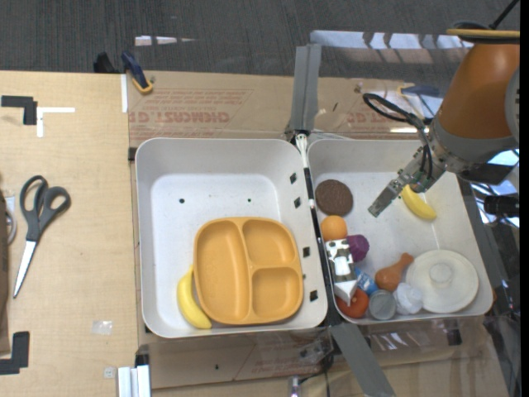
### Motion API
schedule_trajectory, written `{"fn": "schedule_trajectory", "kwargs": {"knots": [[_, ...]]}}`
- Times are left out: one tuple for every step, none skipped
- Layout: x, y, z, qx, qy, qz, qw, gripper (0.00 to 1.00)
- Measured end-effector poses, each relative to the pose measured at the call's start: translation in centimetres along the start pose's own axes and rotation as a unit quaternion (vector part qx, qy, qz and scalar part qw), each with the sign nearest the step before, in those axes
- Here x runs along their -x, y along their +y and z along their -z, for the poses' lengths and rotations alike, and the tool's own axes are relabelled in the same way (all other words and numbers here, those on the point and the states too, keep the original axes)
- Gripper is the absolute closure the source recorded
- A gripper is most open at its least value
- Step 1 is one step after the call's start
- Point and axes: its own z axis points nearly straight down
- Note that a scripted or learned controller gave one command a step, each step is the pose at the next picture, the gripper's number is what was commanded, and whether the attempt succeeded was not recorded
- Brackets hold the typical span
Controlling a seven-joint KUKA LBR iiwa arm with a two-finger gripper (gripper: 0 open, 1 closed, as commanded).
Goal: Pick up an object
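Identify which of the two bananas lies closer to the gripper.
The banana in the right bin, beside the gripper. The other banana lies in the left bin, tucked against the yellow tray.

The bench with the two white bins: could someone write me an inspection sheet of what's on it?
Surface: wooden bench bearing left bin and right bin.
Job's things: yellow banana, brown disc, orange ball, white lid in right bin.
Clutter: orange divided tray beside a second banana in left bin.
Grippers: gripper low over right bin, beside yellow banana.
Cables: black cable behind right bin.
Surroundings: scissors on bench.
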Motion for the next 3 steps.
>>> {"fn": "schedule_trajectory", "kwargs": {"knots": [[5.7, -2.3, -9.6, 0.001, -0.001, -0.056, 0.9984, 0.0], [-5.2, -3.6, -9.6, 0.001, 0.0, -0.045, 0.999, 0.0], [4.8, 2.7, -8.9, 0.001, -0.001, -0.08, 0.9968, 0.0]]}}
